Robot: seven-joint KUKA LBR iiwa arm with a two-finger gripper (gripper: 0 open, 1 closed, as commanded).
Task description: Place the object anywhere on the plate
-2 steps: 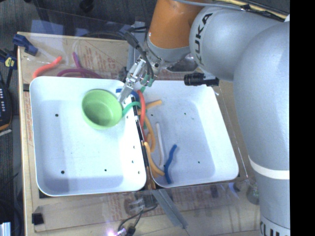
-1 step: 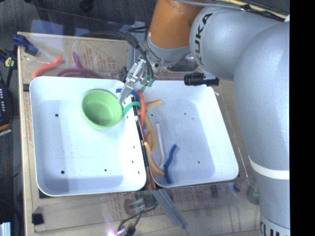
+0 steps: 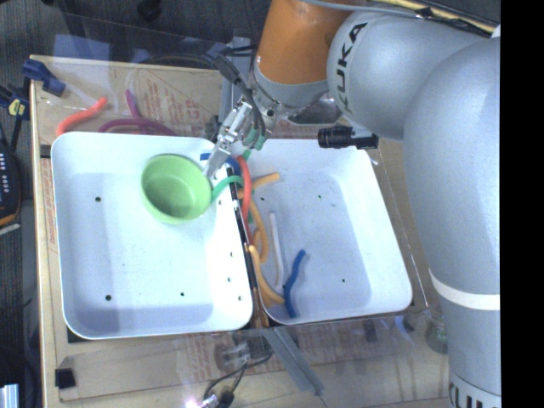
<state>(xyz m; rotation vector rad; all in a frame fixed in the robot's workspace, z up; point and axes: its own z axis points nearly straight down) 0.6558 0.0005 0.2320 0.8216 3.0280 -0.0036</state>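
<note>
A round green plate (image 3: 176, 188) lies in the left white bin (image 3: 110, 279), toward its upper right. My gripper (image 3: 219, 161) hangs over the divide between the two bins, just right of the plate's rim, pointing down and to the left. A thin green strip (image 3: 226, 186) curves from the plate's edge toward the gripper tip, and I cannot tell if it is held. Next to it, a red strip (image 3: 246, 185) and an orange strip (image 3: 265, 179) lie at the upper left of the right bin (image 3: 365, 253).
In the right bin, along its left wall, lie a white strip (image 3: 275, 238), a long orange strip (image 3: 263, 279) and a blue strip (image 3: 292, 280). Loose red and purple tubes (image 3: 127, 126) rest on the bench behind the left bin. The arm's bulk covers the right side.
</note>
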